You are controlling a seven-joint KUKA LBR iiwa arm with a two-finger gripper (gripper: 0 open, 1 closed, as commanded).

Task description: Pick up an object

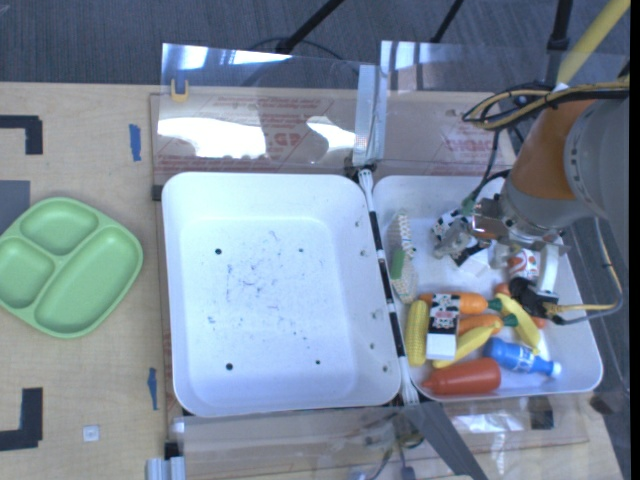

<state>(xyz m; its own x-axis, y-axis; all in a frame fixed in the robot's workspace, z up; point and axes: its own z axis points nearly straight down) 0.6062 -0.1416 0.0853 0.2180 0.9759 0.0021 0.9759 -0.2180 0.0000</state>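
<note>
In the right bin (585, 363), the pincer (462, 239) (fingers' state: cannot tell) hangs above piled toys (470, 340).

green divided plate (67, 265) at table (80, 398) left edge. blue tape strips (135, 142) near left bin's (190, 208) far-left corner, black corner marks (25, 134) along left edge.

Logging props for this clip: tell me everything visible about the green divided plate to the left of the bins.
The green divided plate is pale green and looks like matte plastic, with rounded corners and a raised rim. Ridges split it into three compartments: two smaller ones toward the upper left and one long one along the lower right. It lies flat and right side up on the wooden bench, left of the left bin and apart from it.
</note>
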